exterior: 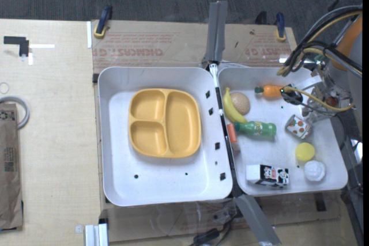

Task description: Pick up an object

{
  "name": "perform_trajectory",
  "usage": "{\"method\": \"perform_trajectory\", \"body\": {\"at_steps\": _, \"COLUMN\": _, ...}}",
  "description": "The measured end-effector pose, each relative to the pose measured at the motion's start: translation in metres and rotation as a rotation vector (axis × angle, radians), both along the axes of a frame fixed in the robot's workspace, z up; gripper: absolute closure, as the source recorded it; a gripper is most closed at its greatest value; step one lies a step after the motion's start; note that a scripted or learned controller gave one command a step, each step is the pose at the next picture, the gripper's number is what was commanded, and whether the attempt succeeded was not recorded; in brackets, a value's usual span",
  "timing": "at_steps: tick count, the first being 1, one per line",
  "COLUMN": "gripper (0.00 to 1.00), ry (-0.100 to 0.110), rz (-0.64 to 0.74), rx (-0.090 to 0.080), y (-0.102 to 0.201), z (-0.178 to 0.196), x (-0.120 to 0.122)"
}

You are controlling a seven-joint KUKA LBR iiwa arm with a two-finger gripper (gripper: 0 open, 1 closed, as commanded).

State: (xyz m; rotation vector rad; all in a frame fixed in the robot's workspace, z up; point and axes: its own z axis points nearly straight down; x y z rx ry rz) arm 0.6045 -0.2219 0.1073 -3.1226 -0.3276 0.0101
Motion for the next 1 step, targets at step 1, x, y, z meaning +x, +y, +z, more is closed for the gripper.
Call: {"method": "perform_trajectory", "body": {"at_steps": 1, "gripper": 1.00, "ry": 0.001, "rz": -0.007, "rx": 0.001, "y": 0.0110, "z": -0.0194, "x": -0.0338}}
